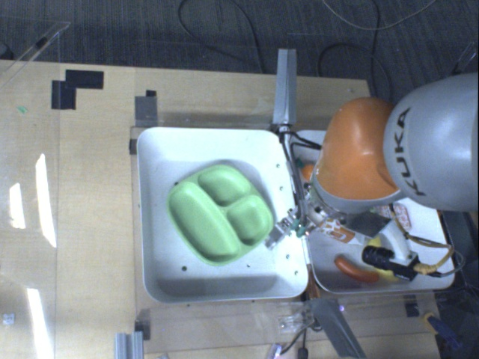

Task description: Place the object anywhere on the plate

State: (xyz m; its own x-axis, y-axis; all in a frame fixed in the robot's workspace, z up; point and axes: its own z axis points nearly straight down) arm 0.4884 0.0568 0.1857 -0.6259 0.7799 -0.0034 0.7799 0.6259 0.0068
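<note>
Pale wooden worktop (pixel 75 200), dark carpet (pixel 150 13) beyond. Gripper (pixel 288 229) state: cannot tell; arm (pixel 404 152) hides most of the right bin (pixel 318 275). Green plate (pixel 219 213) just beside gripper.

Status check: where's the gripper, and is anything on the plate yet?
Gripper low at the green plate's right edge, over the left bin. Plate compartments bare. Arm covers most of the right bin.

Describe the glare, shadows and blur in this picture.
Camera view: window-like glare streaks lie on the bench at left; the green plate is evenly lit with soft sheen; the arm looms large and slightly soft, shading the right bin.
</note>
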